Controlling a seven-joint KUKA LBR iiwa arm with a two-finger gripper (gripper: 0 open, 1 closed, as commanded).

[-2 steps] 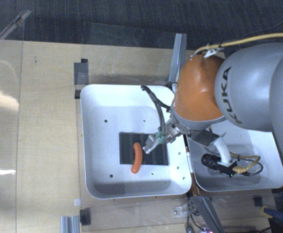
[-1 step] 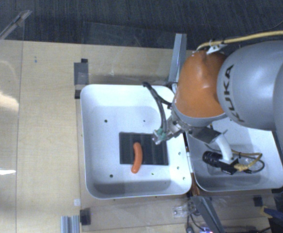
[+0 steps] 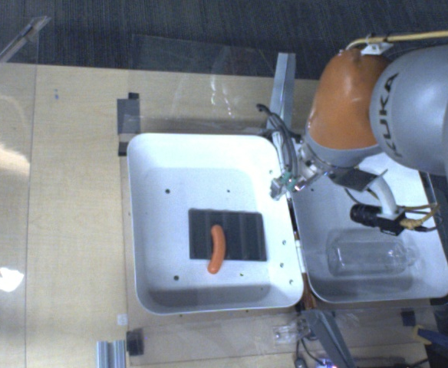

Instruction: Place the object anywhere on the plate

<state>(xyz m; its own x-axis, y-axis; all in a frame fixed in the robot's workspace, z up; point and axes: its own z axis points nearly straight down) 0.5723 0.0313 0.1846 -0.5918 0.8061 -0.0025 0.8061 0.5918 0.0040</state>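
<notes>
An orange sausage-shaped object (image 3: 216, 249) lies on the black ridged plate (image 3: 245, 234), near the plate's left half, with its lower tip just over the plate's front edge. The plate sits in the lower middle of the left white bin (image 3: 156, 205). My gripper (image 3: 285, 181) hangs under the big orange and grey wrist, above the divide between the two bins, up and to the right of the plate. It is apart from the object, and the wrist hides most of it.
A clear plastic bottle (image 3: 366, 255) lies on its side in the right bin (image 3: 439, 280), below the arm. Black cables and a connector (image 3: 377, 215) hang from the wrist over that bin. Wooden bench surrounds both bins.
</notes>
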